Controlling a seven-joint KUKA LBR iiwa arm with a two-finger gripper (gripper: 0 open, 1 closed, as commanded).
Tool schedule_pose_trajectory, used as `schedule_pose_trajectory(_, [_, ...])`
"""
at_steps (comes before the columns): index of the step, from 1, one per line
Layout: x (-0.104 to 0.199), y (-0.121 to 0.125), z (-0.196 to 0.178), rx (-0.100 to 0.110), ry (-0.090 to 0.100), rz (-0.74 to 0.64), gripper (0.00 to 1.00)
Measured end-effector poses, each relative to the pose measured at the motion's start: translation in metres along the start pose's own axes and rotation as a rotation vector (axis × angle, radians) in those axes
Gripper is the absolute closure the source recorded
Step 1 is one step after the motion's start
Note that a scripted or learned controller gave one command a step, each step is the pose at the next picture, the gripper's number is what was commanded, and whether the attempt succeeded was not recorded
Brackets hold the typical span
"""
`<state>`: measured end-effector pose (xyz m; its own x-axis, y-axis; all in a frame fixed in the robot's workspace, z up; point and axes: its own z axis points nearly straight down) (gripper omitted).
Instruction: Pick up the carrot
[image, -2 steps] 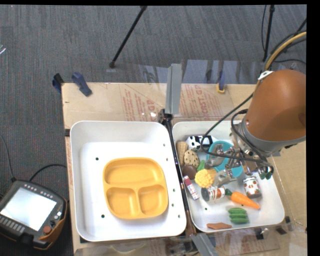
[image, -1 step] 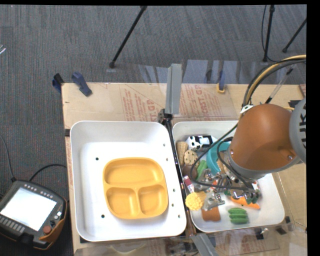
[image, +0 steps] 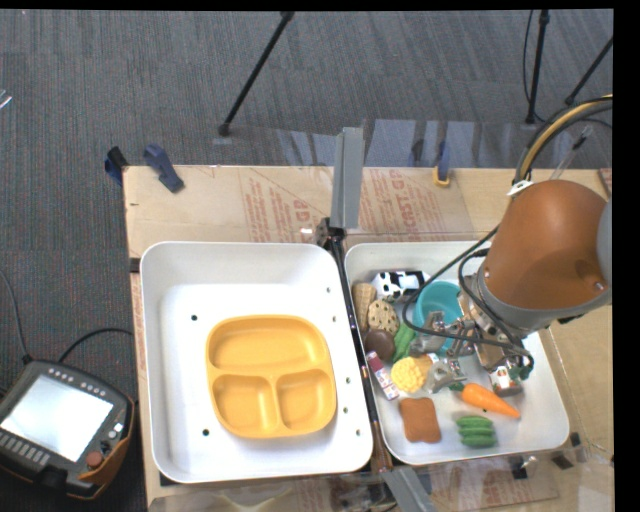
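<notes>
Hand (image: 470, 345) low over the middle of the right bin (image: 545, 425), beneath the orange-banded wrist; finger state cannot be told. Carrot (image: 489, 400) lying just beside and below it toward the bin's near-right corner, with green pea pod (image: 476, 431) and brown slab (image: 421, 420) along the near edge, yellow corn (image: 409, 375) further left. Yellow divided plate (image: 270, 377) centred in the left bin (image: 170, 400) on the counter (image: 240, 205).

One camera is fixed above the table (image: 250, 205), looking down at a slant from a middling height. It takes in both white bins, the left bin (image: 170, 300) and the right bin (image: 545, 405), plus carpet beyond. The arm (image: 550, 250) enters from the right.
</notes>
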<state>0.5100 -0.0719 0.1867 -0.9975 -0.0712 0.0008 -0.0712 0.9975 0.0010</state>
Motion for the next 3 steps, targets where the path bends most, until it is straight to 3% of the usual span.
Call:
schedule_pose_trajectory(1, [0.000, 0.000, 0.000, -0.001, 0.000, -0.001, 0.00])
schedule_pose_trajectory(2, [0.010, -0.038, 0.100, -0.001, 0.001, -0.005, 0.00])
schedule_pose_trajectory(3, [0.014, -0.063, 0.099, -0.001, -0.001, 0.069, 0.00])
